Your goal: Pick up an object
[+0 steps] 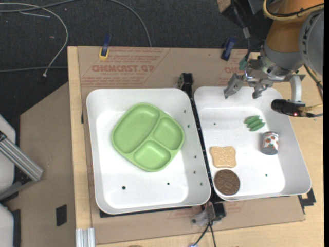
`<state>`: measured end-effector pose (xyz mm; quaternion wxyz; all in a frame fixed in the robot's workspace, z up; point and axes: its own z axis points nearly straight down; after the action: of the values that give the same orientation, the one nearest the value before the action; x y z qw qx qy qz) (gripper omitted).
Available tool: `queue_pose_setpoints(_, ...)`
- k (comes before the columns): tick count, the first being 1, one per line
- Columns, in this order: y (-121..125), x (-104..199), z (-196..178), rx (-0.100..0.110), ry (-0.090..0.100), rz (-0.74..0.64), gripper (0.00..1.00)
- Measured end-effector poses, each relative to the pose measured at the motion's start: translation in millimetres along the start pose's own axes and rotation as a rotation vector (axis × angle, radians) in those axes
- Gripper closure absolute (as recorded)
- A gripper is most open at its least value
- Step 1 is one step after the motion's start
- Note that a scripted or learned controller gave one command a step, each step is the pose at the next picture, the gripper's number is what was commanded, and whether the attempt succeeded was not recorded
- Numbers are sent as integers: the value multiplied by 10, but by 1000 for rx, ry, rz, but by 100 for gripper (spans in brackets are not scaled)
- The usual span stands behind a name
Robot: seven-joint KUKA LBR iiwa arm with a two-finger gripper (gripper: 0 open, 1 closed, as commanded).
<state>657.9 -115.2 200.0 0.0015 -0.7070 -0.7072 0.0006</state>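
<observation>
1. Objects for picking lie in the right bin (293, 181): a green pea pod (254, 122), a small can (269, 142) lying on its side, a slice of toast (223, 157) and a round brown patty (226, 182).
2. Pea pod sits toward the bin's far right part, with the can just beside it on the near side, apart from it.
3. Toast and patty lie close together along the bin's left wall, the patty nearer the camera and almost touching the toast.
4. Over the far edge of the right bin hangs the tool (245, 88), carried by the grey arm (300, 30) with its orange band, which comes in from the upper right.
5. Its two fingers are spread wide, tips pointing down toward the bin's far rim, and nothing lies between them.
6. All four objects are well apart from the tool; the pea pod is the nearest to it.
7. In the left bin (103, 189) rests a light green divided plate (148, 137) with three compartments, turned at an angle near the middle.
8. Both bins stand side by side on a cardboard-covered tabletop (154, 60), with blue clamps (106, 45) at its far edge.
9. Beyond the tabletop, thin cables (61, 19) trail across a dark floor.
</observation>
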Motion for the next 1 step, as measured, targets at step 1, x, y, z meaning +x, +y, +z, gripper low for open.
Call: queue_pose_setpoints(1, 5, 0, -10, -2, 0, 0, 0)
